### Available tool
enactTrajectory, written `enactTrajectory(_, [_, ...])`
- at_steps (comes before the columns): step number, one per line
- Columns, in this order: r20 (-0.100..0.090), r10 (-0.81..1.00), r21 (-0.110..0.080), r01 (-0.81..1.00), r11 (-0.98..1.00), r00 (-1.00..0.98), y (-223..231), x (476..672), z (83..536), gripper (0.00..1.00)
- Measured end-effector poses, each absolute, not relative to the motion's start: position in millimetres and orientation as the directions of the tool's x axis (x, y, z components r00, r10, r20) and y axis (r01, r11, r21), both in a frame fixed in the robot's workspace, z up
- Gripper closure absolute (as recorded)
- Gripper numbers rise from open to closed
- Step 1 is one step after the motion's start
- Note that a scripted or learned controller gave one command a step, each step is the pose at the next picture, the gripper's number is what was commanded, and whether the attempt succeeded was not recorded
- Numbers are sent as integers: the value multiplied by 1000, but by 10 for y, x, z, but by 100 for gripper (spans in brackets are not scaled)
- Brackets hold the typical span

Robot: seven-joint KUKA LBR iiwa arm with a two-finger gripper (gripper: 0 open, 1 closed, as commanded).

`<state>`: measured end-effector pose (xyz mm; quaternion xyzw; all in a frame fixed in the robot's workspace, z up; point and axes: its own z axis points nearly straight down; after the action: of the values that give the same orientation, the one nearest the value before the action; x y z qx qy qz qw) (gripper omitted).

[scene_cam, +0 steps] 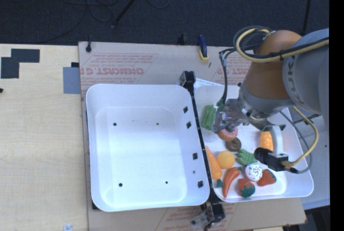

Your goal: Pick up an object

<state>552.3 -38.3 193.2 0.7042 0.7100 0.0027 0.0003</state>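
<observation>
Two white bins sit side by side on my bench: the left bin (141, 149) and the right bin (301, 184), which carries all the toy food. I count one green vegetable (208, 116) near the divider, one pinkish round piece (228, 132), one dark brown disc (233, 144), one yellow-orange ball (226, 159), one small green leafy piece (246, 157), one white ball with dots (253, 172), one orange block (266, 140), one long orange carrot (213, 163) lying along the divider, one smaller orange-red carrot (230, 180), and two red pieces, one (246, 188) with a green top at the bin's near edge and one (267, 177) just right of the white ball. My arm (279, 77) comes in from the right, and my gripper (228, 122) is down in the right bin, directly over the pinkish round piece, with the green vegetable just to its left and the brown disc just below. The pinkish piece lies right at my fingertips, but I cannot tell how my gripper is set, nor whether it has hold of the piece.
</observation>
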Motion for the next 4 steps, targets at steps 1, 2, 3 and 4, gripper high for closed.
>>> enactTrajectory(1, [1, 1000, -3, 1000, 2, -2, -26, 5632, 1869, 100])
enactTrajectory(2, [1, 1000, -1, 1000, 2, -2, 319, 5781, 2130, 100])
enactTrajectory(3, [1, 1000, -1, 1000, 3, -3, 601, 5332, 3065, 100])
enactTrajectory(4, [0, 1000, -5, 1000, 0, 0, 368, 5215, 2696, 100])
